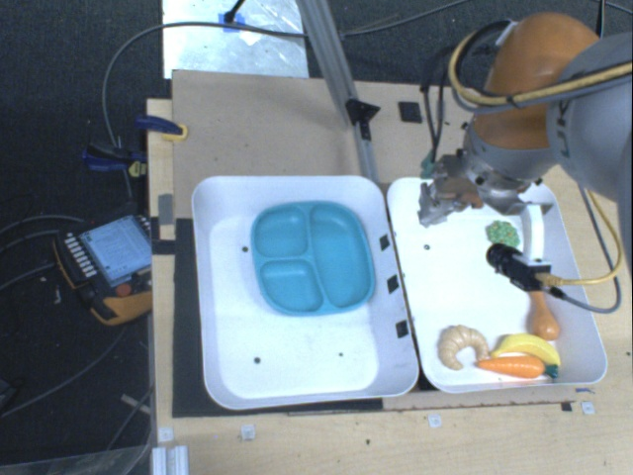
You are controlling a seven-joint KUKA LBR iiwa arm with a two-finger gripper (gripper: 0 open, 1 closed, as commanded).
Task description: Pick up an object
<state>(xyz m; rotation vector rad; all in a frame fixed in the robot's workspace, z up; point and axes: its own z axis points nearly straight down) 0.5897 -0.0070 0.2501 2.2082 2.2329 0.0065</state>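
Note:
The right white bin [450, 285] holds a green broccoli piece [502, 233] near its far right. A pale croissant [462, 344], a yellow banana [527, 345] and an orange carrot [510, 367] lie along its near edge, and a tan gourd-shaped piece [542, 319] stands just above the banana. My gripper [433, 212] hangs over the bin's far left corner, well left of the broccoli and far from the near-edge items. I see nothing between its fingers.
The left white bin [297, 364] carries a blue divided plate [313, 257]. A grey slanted pole [331, 57] crosses the back of the bench between the bins. Black tabs [393, 283] line the gap between the bins. A handheld device [107, 265] lies off the bench at left.

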